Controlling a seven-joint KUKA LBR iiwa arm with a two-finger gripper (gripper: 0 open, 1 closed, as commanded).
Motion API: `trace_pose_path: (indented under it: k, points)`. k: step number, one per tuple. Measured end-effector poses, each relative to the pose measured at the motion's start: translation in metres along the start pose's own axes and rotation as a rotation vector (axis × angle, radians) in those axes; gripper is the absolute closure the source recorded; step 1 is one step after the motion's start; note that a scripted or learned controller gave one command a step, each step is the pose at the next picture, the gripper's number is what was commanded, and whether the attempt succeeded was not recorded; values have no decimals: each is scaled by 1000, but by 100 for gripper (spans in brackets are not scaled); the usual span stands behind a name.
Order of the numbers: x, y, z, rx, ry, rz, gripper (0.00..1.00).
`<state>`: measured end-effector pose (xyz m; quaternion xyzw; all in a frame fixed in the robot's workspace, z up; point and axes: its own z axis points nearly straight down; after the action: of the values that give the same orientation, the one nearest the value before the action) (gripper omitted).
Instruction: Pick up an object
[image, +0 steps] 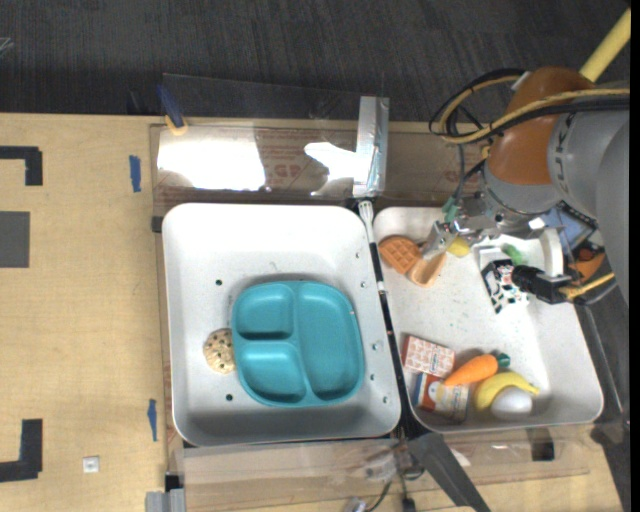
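Near pile: at 5 o'clock in the right bin (590, 395) we see a carrot (470, 370), a banana (505, 388), a white egg-like thing (513, 403) and a printed packet (428, 355), all touching or overlapping.
Left bin (200, 240): a teal divided tray (297, 341) sits in it, with a cookie (219, 350) just beside it at 9 o'clock.
Risk: we judge that a descent into the near pile could pinch two things together or push them apart, because they lie so tight.
Second risk: the waffle (399, 254) leans near the bin wall at 10 o'clock of the right bin, so a finger could strike the wall.
Gripper (470, 232): it hovers low at 12 o'clock of the right bin; we cannot tell how wide it stands, and we see nothing held in it.
Object relative to gripper: the waffle with a tan piece (428, 268) lies just beside it at 8 o'clock; a black-and-white toy (503, 284) lies near at 5 o'clock.
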<state>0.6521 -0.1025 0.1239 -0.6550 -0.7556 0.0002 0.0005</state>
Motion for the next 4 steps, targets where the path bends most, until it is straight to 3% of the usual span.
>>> trace_pose_path:
  k: [1,3,4]
  points:
    - [62,17,-64,-9,-2,-120,100]
    - [62,18,-83,-14,-4,-120,100]
    - [54,-6,-86,-1,-1,-246,100]
